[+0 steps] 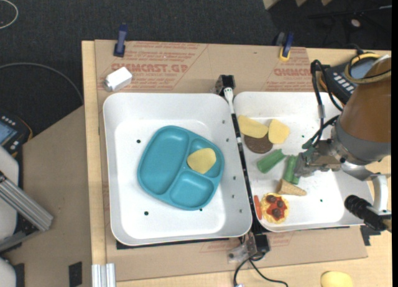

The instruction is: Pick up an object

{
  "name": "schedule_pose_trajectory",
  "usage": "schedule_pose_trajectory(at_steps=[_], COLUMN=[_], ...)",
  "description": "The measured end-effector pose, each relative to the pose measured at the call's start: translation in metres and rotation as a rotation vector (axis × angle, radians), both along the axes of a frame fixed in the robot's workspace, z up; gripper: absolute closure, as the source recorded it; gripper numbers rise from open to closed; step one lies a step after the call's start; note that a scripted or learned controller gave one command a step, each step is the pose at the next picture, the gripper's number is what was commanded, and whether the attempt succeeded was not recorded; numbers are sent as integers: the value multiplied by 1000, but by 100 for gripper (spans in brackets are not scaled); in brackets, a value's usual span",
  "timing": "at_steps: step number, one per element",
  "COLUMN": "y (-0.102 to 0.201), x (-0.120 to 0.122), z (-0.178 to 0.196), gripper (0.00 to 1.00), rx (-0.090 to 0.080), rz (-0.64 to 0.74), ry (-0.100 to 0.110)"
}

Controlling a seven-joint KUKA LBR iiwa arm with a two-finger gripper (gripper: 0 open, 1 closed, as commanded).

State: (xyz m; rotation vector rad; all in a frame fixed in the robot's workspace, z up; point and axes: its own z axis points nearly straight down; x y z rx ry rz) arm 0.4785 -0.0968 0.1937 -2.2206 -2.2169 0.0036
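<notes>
My gripper hangs low over the right bin, right beside a green cylinder and just above a tan wedge. A second green piece lies to the left of it. Farther back lie a yellow slice, a brown disc and a yellow round piece. A small pizza-like piece with an orange stick sits at the bin's front left. The arm's body hides the fingertips.
The left bin holds a blue divided plate with a yellow chip in one compartment. A white block and two blue clamps sit on the cardboard behind. Cables run at the right bin's back right.
</notes>
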Motion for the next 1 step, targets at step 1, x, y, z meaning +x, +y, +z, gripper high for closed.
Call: schedule_pose_trajectory(at_steps=[1], y=[-61], x=[68], z=[-98], gripper=[100], rx=[-8], rz=[-1], ry=[-10])
